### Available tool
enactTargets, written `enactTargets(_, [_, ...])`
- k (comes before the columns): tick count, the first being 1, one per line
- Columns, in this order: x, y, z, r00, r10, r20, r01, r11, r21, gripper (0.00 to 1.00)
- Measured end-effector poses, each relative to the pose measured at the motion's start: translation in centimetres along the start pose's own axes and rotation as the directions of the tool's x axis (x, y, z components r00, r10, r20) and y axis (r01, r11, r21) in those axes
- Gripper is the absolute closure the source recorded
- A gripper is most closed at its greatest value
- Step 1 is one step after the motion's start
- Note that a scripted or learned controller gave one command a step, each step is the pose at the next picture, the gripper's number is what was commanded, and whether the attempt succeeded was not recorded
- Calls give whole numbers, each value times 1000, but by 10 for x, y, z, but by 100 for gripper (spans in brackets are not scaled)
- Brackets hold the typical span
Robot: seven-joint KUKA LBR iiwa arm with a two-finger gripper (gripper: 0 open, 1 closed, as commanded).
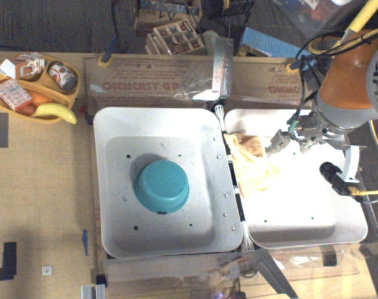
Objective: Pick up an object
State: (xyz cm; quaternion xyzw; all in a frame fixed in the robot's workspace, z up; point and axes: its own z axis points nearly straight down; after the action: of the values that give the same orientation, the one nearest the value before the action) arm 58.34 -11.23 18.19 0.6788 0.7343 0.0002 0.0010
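A teal bowl lies upside down in the middle of the left bin. In the right bin, against its left wall, a pale yellow cloth lies crumpled, with a tan lump on its upper part. My gripper hangs over the right bin's upper left area, just right of the tan lump and close to the cloth. The grey arm with its orange band comes in from the upper right. Nothing shows in the gripper.
A yellow tray with toy food and a banana sits at the bench's far left. A cardboard strip runs behind both bins. A black fitting with a yellow cable hangs below the wrist over the right bin.
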Motion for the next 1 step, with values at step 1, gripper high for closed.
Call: enactTargets(1, [7,68,86,999,-47,3,47,999,-11,0])
